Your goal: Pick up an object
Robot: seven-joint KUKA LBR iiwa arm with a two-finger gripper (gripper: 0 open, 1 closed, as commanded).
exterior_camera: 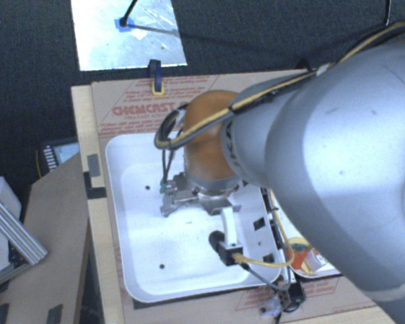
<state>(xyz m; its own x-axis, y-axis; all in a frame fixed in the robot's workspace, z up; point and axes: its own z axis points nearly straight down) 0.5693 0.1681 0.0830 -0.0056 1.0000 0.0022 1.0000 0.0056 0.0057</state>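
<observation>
Over left bin (146,253), end effector (170,200); colourful object (310,260), axis unclear.

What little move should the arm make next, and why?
Probably draw back to the right, toward the colourful item in the right bin. The end effector hangs over plain white floor of the left bin, so a grasp there would likely close on nothing.

Bench top: pale wood bench (99,227), brown protective sheet (138,107), two white bins on the sheet.
The sheet has red "CHEMCAST" print and lies flat, with a small blue-yellow clamp (155,78) at its far edge. The view-left bin (143,277) sits square on the sheet. The view-right bin (328,270) touches it or is just beside it and is mostly hidden, with only its near corner showing.
</observation>
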